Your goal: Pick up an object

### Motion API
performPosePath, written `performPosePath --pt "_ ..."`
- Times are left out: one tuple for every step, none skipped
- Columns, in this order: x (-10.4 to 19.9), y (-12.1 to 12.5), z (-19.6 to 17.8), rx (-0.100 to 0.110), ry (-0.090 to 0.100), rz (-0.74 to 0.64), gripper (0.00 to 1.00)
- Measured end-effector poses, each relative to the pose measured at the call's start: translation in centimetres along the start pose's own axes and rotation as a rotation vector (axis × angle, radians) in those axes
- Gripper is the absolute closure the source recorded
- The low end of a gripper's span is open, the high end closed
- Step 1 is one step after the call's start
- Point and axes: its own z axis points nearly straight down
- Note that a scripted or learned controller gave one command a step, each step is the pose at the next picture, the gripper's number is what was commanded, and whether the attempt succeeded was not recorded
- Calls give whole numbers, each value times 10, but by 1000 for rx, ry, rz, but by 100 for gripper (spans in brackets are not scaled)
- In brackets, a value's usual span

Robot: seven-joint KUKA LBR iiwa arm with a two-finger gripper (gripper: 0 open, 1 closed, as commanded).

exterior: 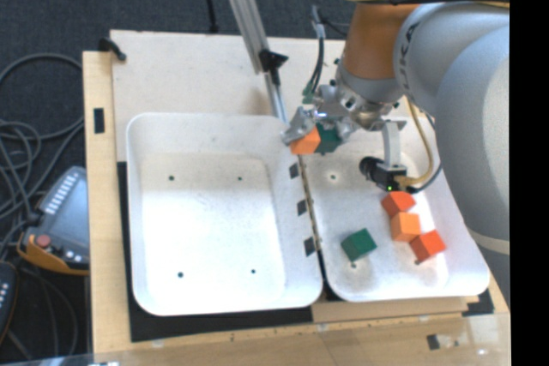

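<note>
Above the bench's two white bins [150,146], a small orange-and-green block [310,141], judged light, stiff and smooth, is being held between the jaws of the gripper [314,133] by its flat sides, over the bins' shared edge.

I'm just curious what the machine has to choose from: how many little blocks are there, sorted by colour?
Orange or red-orange blocks: 4, three lying in a row in the right white bin at and, and one at the gripper, at.
Green blocks: 2, one lying in the right bin and one at the gripper.
Total: 6 blocks.
</note>
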Motion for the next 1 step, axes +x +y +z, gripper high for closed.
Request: performPosePath --pt "105 28 7 7 2 -3 100"
